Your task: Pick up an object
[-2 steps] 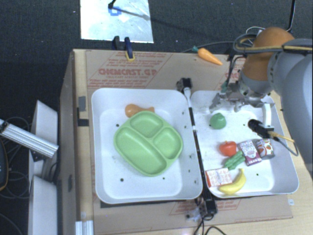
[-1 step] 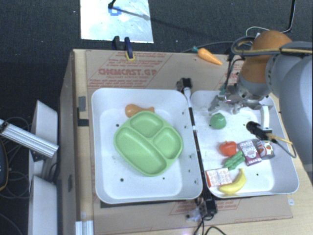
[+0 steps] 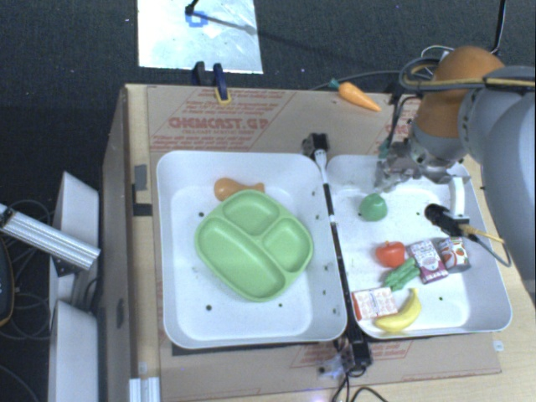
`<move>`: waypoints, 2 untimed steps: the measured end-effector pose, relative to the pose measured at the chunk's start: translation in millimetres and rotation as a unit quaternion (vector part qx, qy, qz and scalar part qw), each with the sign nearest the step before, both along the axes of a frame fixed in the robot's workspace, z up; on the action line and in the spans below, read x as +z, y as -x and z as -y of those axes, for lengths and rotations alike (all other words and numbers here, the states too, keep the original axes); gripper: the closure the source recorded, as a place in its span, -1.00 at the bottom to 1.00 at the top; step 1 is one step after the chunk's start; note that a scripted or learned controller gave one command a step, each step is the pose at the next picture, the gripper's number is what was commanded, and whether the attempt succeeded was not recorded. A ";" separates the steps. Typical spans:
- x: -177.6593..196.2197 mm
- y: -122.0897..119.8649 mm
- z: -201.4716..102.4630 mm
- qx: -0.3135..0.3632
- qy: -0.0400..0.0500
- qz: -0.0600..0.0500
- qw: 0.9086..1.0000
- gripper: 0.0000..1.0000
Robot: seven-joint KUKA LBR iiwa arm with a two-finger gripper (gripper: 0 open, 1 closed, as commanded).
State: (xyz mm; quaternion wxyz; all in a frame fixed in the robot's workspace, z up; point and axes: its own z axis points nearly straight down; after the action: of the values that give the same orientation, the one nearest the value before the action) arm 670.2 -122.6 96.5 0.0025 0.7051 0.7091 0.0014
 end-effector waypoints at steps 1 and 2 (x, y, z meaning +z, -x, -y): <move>-0.1 0.1 0.0 0.000 0.000 0.000 1.000 -1.00; -11.5 1.2 -1.0 -0.001 0.000 -0.002 1.000 -1.00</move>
State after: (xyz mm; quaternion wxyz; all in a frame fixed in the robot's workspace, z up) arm 669.0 -121.6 85.0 0.0009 0.7058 0.7085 0.0004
